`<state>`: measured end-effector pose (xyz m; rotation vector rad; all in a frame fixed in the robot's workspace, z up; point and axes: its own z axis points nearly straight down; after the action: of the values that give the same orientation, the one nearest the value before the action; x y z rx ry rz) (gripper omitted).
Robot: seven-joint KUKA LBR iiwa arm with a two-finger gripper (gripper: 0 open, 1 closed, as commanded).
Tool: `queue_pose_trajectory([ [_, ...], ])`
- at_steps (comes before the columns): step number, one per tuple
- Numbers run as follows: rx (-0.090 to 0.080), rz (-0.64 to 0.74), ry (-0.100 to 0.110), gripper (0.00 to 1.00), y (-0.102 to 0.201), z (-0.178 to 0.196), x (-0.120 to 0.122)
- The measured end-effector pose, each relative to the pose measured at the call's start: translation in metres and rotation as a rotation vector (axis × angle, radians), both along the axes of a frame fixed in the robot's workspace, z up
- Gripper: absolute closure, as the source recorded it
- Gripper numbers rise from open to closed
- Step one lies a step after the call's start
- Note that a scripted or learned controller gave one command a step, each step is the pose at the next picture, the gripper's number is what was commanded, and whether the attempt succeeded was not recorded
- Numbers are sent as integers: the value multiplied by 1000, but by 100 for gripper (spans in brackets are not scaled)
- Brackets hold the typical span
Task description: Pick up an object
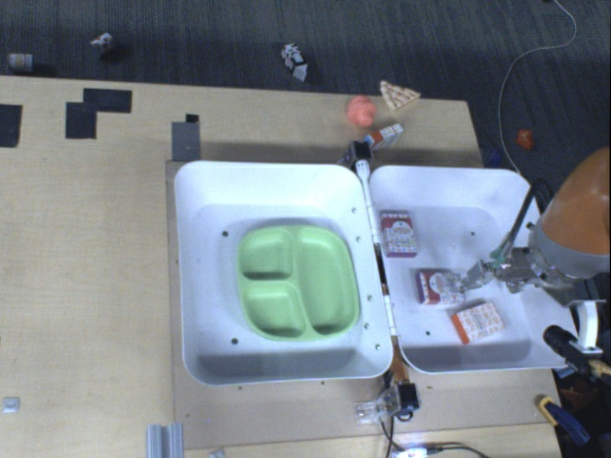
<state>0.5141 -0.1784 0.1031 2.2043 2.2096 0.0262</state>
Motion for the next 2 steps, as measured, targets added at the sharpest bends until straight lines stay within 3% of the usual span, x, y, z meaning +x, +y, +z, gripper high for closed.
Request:
queue_pose_trajectory([
  [1, 0, 1, -3, 100, 1, 11, 1],
  [2, 1, 1, -3, 0, 1, 10, 1],
])
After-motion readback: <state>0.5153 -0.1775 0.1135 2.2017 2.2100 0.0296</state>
